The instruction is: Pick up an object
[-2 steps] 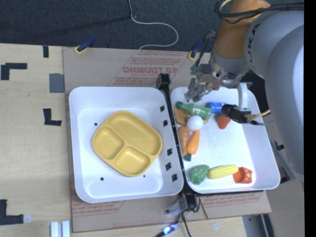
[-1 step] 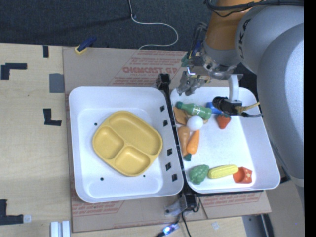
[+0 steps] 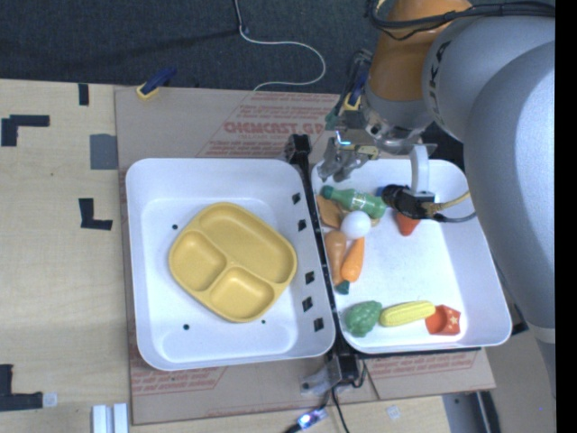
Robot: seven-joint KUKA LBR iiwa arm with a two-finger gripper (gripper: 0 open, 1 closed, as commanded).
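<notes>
The right bin (image 3: pixel 469 318) holds several toy foods: a green bottle (image 3: pixel 354 200), a white egg (image 3: pixel 357 225), an orange carrot (image 3: pixel 352 259), a green broccoli piece (image 3: pixel 362 316), a yellow corn cob (image 3: pixel 407 313), a red piece (image 3: pixel 444 320) and a small red piece (image 3: pixel 407 225). My gripper (image 3: pixel 341 165) hangs over the bin's far left corner, just above the green bottle's cap end. Nothing shows between its tips.
The left bin (image 3: pixel 149 242) holds a yellow divided plate (image 3: pixel 233 261). A black clip strip (image 3: pixel 308 242) runs along the wall between the bins. A white cable (image 3: pixel 270 43) lies behind the bins. The grey arm (image 3: pixel 505 106) covers the right side.
</notes>
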